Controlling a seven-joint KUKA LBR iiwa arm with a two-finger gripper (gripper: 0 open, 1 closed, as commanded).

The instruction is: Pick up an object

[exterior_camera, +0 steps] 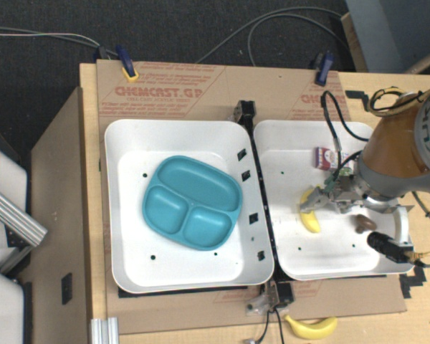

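Reaching into the right bin (294, 260), the gripper (317, 201) hovered over a banana (311, 222), light and smooth, best grasped mid-body; finger state unclear.

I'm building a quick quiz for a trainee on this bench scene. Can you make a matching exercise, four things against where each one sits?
Things:
1. blue divided plate
2. banana
3. second banana
4. small purple and white packet

Places:
A. on the bench, below the bins
B. in the left bin
C. right bin, upper part
D. right bin, beside the gripper

Pairs: 1-B, 2-D, 3-A, 4-C
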